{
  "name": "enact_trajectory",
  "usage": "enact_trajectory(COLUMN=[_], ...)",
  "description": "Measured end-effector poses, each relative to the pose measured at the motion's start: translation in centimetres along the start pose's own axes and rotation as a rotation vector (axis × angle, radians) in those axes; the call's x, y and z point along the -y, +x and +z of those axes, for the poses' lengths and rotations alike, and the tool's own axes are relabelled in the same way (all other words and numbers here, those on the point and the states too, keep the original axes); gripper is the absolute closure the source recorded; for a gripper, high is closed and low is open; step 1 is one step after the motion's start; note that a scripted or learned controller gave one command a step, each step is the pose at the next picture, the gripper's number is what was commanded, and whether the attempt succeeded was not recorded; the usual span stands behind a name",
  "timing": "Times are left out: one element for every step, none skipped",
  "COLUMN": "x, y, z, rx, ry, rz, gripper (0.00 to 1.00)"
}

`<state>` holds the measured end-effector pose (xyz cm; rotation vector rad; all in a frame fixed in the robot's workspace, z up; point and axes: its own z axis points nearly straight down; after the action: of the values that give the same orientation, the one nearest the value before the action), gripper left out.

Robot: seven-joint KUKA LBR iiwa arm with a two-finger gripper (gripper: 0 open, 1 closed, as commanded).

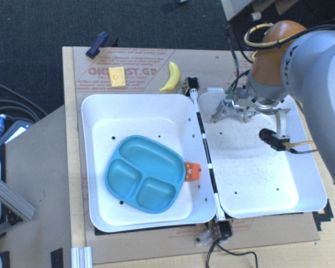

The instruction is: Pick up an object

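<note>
Dark carpeted floor surrounds a brown cardboard-topped worktop [139, 66] seen from above at a slant. At the far left of the worktop lies a small dark blue object [96, 45]; nearer the middle of the far strip sit a yellow square tag [116, 77] and a yellow banana [170, 77], the banana just beyond the far rim of the left bin. Left bin [95, 166], shallow and white: holds a blue three-compartment tray [145, 173] lying flat near its centre, and a small orange object [192, 172] touching the tray's right edge, close to the divide between the bins. Right bin [257, 188], also white: its floor shows fine dark speckles. Over the far left part of this bin hangs the gripper [234, 111], carried by the grey arm [315, 77] with its orange band [276, 52], which reaches in from the right. A black fitting with a yellow cable [274, 139] sits just near of the wrist. Whether the fingers are open or closed cannot be told from this view. No object is seen between them; the tray and the orange object lie well apart from the gripper, in the other bin.
</note>
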<state>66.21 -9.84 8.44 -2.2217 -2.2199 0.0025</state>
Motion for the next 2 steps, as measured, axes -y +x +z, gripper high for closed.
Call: enact_trajectory(x=[-0.1,-0.09], y=[0.07,0.07], z=[-1.1,-1.08], rx=[0.0,0.0], ry=[-0.003,-0.002], rz=[0.0,0.0], gripper=[1.0,0.0])
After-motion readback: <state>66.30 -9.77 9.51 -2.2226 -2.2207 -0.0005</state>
